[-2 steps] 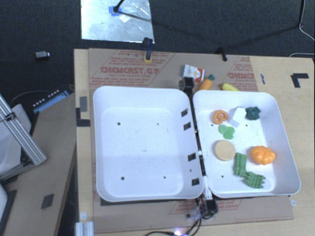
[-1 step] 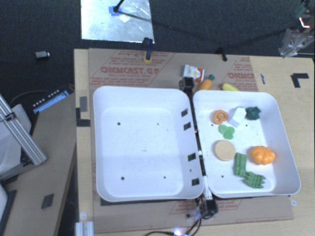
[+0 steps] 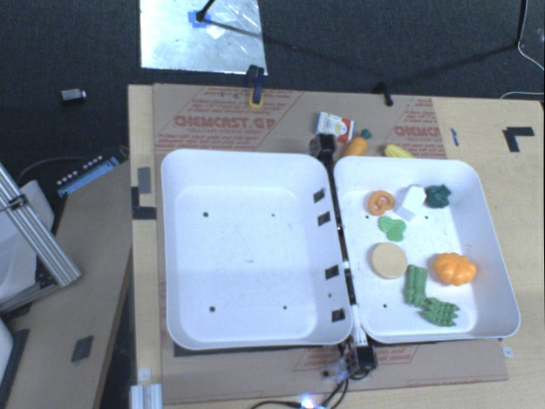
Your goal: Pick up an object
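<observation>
1. Camera view looks down on two white bins side by side on the worktop (image 3: 213, 109). The task's candidates all lie in the right bin (image 3: 467, 228), on the side from which the arm reaches in.
2. Whether the pincer is open, closed or gripping something cannot be told from this view, so places measured from it can only be rough. The right bin should be its nearer one and the left bin (image 3: 174, 228) its farther one.
3. Resting on the right bin's floor are:
   - an orange ring (image 3: 381, 202)
   - a white block (image 3: 412, 201), touching a dark green piece (image 3: 438, 196)
   - a small green piece (image 3: 392, 227)
   - a tan disc (image 3: 388, 261)
   - an orange pumpkin-like toy (image 3: 454, 268)
   - two green vegetable toys (image 3: 415, 284), near the front edge
4. A carrot toy (image 3: 356, 146) and a yellow toy (image 3: 397, 152) lie on the worktop just behind the bins.
5. Progress, as I judge it: nothing is lifted and every object sits flat, so the pick is not yet done. Choosing a target, descending, closing on it and raising it all remain.
6. The pumpkin-like toy and the tan disc stand apart from their neighbours and look like the easier picks. The white block and the dark green piece crowd each other.
</observation>
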Tool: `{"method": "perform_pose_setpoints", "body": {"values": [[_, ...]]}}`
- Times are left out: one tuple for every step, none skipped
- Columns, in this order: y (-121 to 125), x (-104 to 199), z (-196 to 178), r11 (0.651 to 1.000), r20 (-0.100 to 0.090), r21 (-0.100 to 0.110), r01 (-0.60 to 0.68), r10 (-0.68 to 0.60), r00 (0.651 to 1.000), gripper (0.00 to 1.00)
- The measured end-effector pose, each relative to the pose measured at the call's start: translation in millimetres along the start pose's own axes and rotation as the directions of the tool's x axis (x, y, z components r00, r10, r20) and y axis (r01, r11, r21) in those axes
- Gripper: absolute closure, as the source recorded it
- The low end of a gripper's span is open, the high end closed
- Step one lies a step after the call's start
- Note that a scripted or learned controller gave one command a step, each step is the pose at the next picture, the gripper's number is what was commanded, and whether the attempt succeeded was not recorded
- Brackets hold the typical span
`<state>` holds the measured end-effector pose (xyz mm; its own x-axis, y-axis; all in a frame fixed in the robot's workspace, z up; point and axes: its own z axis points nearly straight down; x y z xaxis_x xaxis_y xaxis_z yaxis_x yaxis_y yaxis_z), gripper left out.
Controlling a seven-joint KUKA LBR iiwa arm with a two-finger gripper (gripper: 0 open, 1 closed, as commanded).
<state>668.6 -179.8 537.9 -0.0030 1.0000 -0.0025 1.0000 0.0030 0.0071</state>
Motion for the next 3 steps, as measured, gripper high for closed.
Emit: {"method": "perform_pose_setpoints", "body": {"values": [[-7.5, 54.1, 124.0, 1.000, -0.004, 0.011, 0.004, -0.004, 1.000, 1.00], [0.0, 26.7, -4.1, 1.000, 0.002, -0.007, -0.002, 0.002, 1.000, 1.00], [-0.9, 92.8, 102.8, 1.000, -0.003, 0.009, 0.003, -0.003, 1.000, 1.00]]}}
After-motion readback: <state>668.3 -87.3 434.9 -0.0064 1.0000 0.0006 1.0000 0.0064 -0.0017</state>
